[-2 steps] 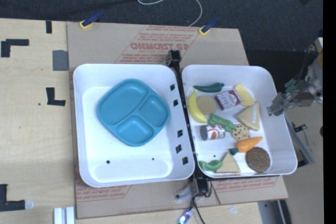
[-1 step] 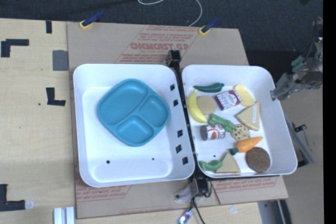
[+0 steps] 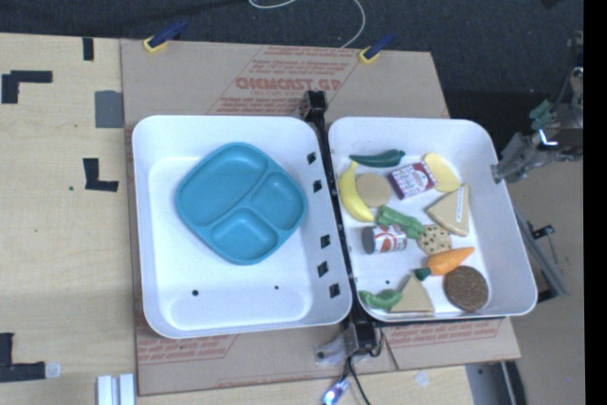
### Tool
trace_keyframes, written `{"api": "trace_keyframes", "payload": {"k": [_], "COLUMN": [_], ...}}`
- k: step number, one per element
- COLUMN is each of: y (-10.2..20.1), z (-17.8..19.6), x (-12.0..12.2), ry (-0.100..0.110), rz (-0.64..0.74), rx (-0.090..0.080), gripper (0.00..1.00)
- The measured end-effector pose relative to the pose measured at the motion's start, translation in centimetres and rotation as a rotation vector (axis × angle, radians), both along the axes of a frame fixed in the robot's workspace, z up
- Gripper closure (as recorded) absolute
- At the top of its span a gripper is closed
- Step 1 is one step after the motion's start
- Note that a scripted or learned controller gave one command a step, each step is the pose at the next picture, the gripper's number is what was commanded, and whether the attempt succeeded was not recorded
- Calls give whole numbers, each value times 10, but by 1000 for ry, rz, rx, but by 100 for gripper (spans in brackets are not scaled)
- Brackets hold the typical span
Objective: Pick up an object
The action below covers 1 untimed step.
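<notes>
Plastic toy food: we judge the pieces in the right bin point(image 3: 488, 147) light, stiff and somewhat slick, none of them fragile.
Landmark: we place everything against the banana point(image 3: 350, 194), which lies at the bin's left side.
Candidate: the carrot point(image 3: 448, 260) lies down and to the right of the banana, near the brown cookie point(image 3: 467, 287); it is narrow enough to pinch across its middle.
Crowding: the small can point(image 3: 385, 240) lies just below the banana and the cheese wedge point(image 3: 450, 210) to its right, close together, so we would avoid them.
Gripper point(image 3: 531, 147): well right of the banana, outside the bin wall; we cannot tell how the jaws stand.
Left bin: holds a blue plate point(image 3: 241, 202).
</notes>
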State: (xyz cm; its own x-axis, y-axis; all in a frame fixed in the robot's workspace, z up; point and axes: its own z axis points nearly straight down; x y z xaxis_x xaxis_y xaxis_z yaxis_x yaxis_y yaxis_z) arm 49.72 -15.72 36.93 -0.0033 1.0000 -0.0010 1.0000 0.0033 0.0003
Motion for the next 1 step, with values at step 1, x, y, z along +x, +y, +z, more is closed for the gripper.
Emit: {"api": "trace_keyframes", "payload": {"k": [1], "y": [0], "z": [10], "x": [0], "ry": [1], "rz": [1], "rx": [0], "gripper": [100]}}
